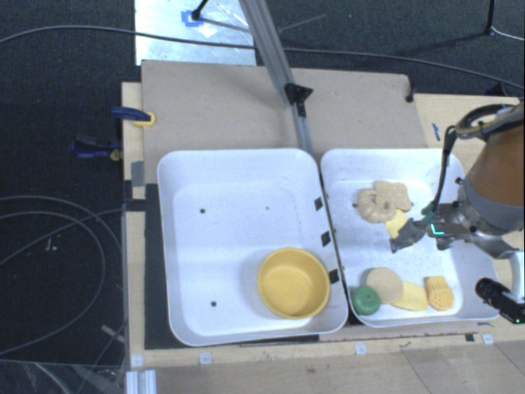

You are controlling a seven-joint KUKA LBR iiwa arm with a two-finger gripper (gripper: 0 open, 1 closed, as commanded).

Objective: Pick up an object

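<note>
Dark floor with cables around my tabletop (pixel 246 105) | left bin (pixel 205 179): yellow bowl (pixel 294 282) | right bin (pixel 344 171): beige cookie-shaped toy (pixel 382 200), green ball (pixel 366 301), tan round piece (pixel 384 283), waffle-like piece (pixel 440 293) | end effector (pixel 408 234) low beside a small yellow piece (pixel 397 222); I cannot tell its opening.

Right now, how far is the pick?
Done: the arm has reached into the right bin, end effector low beside the beige toy and a yellow piece. In hand: nothing visibly gripped. Left: grasp and lift. The bowl sits in the left bin.
</note>
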